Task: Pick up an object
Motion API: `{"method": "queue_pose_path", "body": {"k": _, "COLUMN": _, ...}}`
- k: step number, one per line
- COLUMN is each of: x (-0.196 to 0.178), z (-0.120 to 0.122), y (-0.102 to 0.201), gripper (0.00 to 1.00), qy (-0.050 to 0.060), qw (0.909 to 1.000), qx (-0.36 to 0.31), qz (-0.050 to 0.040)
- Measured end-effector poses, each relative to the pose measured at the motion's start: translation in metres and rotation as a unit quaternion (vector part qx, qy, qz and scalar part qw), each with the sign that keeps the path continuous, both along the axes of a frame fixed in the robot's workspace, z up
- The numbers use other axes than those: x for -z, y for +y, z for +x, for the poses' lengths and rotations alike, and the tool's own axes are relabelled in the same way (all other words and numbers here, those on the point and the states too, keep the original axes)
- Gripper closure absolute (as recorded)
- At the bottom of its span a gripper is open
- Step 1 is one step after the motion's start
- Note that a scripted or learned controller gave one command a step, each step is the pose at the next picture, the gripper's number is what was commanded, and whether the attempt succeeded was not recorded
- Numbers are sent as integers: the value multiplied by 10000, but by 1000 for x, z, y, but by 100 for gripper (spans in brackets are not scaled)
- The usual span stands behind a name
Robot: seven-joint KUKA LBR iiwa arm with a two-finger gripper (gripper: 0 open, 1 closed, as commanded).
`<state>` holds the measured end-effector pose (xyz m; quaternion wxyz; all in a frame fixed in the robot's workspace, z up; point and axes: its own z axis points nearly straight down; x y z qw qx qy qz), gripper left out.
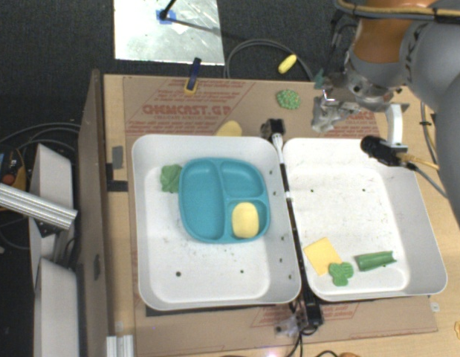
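Objects (341,262) hug the right bin's (430,229) near edge; claw (330,117) beyond its far rim, grip unclear.

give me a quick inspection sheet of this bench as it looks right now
surface: brown printed board carrying the left bin and the right bin side by side
job's things: left bin holds a blue divided plate with a yellow piece in its lower right compartment, and a green leafy piece at the plate's left edge; right bin holds a yellow slab, a green floret and a green pod
clutter: green item and yellow item beyond the bins
grippers: gripper above the right bin's far edge, nothing seen between its fingers
cables: dark cable looping behind the board
surroundings: silvery sheet on dark floor
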<state>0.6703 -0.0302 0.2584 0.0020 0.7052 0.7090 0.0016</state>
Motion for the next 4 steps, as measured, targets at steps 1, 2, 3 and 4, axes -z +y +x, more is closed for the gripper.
{"method": "queue_pose_path", "body": {"k": 1, "x": -16, "z": -1, "y": -29, "gripper": 100, "qy": 4, "qw": 10000, "qx": 30, "qz": -3}}
{"method": "queue_pose_path", "body": {"k": 2, "x": 13, "z": -2, "y": -83, "gripper": 100, "qy": 19, "qw": 10000, "qx": 39, "qz": -8}}
{"method": "queue_pose_path", "body": {"k": 3, "x": 17, "z": -1, "y": -17, "gripper": 100, "qy": 14, "qw": 10000, "qx": -20, "qz": 10}}
{"method": "queue_pose_path", "body": {"k": 4, "x": 13, "z": -2, "y": -110, "gripper": 100, "qy": 2, "qw": 10000, "qx": 48, "qz": -14}}
